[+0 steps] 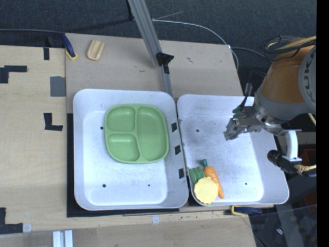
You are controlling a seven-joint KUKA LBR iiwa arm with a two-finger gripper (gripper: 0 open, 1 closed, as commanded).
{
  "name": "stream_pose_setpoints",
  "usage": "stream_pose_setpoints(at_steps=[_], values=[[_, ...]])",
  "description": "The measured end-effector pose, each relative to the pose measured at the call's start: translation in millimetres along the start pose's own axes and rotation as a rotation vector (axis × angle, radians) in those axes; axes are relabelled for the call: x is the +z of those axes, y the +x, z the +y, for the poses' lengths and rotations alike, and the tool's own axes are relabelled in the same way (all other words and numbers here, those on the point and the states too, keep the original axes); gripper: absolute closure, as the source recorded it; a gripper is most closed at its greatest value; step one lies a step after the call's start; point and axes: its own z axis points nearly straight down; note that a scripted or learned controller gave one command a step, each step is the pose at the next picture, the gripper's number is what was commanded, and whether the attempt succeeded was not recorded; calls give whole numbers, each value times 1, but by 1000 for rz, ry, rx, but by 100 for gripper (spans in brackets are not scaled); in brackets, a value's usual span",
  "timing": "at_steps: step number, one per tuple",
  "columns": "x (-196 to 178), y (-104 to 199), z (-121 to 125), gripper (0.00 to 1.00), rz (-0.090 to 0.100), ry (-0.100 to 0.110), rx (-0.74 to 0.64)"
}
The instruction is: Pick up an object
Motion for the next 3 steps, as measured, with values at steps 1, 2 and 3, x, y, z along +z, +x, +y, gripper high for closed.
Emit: stream_pose_setpoints(at_steps=[1,2,3], values=[[9,54,-4,100,0,2,0],[3,101,-14,100,0,1,-1],[8,153,-11,100,0,2,-2]])
